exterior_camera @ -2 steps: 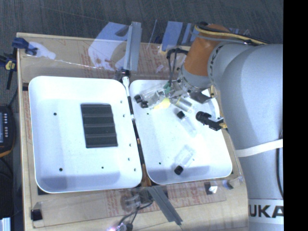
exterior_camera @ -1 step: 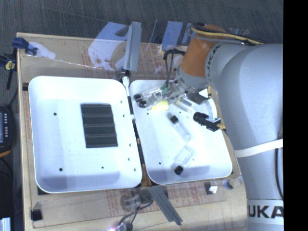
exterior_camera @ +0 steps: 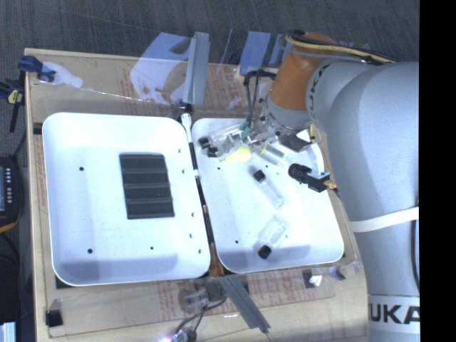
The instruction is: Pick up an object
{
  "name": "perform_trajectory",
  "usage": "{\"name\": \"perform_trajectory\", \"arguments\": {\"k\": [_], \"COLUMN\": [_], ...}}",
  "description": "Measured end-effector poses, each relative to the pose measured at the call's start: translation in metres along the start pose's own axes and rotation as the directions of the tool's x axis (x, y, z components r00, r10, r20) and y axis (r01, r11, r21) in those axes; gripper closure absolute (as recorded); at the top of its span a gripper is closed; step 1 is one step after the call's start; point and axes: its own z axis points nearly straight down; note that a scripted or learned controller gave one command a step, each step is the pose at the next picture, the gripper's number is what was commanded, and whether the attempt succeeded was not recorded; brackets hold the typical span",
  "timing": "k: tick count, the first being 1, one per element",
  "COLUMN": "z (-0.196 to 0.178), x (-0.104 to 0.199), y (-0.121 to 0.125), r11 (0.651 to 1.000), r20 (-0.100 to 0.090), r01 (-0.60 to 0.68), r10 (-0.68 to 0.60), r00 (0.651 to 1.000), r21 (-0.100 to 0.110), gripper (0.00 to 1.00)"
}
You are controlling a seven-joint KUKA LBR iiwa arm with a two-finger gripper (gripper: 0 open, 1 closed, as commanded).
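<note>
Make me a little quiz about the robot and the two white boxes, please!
1. True or false: the dark ridged block lies in the right bin.
2. Which bin is the gripper reaching into? A) left bin B) right bin C) neither
3. Fill in: the band above the robot's wrist is coloured ____.

Key:
1. False. It lies in the left bin.
2. B. The gripper is at the far end of the right bin, among small clear bottles with dark caps, near a yellow-green piece.
3. Orange.
</note>
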Motion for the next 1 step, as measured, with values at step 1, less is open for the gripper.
{"name": "perform_trajectory", "arguments": {"k": [1], "z": [-0.1028], "x": [0.0344], "y": [0.0082], "r11": [1.0], "r20": [0.002], "r01": [0.017], "r10": [-0.017], "r00": [1.0], "r21": [-0.002], "gripper": [1.0]}}
